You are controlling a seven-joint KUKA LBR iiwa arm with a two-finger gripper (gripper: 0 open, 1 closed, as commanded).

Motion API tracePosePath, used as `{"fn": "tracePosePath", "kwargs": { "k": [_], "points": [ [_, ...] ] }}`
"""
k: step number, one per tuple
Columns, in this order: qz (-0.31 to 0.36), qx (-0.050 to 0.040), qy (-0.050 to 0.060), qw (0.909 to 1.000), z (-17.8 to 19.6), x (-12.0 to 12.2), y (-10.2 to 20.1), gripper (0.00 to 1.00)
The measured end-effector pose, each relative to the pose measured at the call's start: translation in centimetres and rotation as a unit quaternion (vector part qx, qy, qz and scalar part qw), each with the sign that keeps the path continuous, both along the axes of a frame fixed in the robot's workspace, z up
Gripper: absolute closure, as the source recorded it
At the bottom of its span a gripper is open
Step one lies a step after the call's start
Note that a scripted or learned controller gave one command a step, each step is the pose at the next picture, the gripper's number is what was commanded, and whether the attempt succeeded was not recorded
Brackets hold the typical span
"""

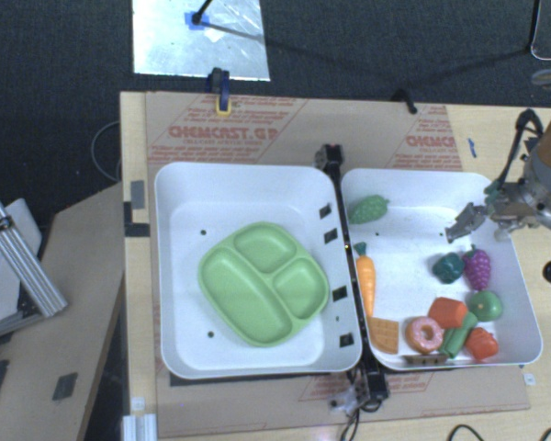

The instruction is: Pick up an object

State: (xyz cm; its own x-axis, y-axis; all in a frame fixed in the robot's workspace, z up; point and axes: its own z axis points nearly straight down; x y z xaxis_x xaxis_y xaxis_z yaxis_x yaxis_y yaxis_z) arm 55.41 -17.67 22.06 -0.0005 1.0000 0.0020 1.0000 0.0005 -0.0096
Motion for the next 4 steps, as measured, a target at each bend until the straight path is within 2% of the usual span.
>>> {"fn": "tracePosePath", "kwargs": {
  "k": [1, 3, 4],
  "points": [
    [0.001, -0.0012, -0.005, 1.0, 0.6, 0.3, 0.0, 0.0],
    [0.0, -0.0009, -0.004, 1.0, -9.2, 0.2, -1.5, 0.0],
    [0.004, 0.0006, -0.009, 0.9999, -10.8, 0.7, -1.2, 0.0]
  ]
}}
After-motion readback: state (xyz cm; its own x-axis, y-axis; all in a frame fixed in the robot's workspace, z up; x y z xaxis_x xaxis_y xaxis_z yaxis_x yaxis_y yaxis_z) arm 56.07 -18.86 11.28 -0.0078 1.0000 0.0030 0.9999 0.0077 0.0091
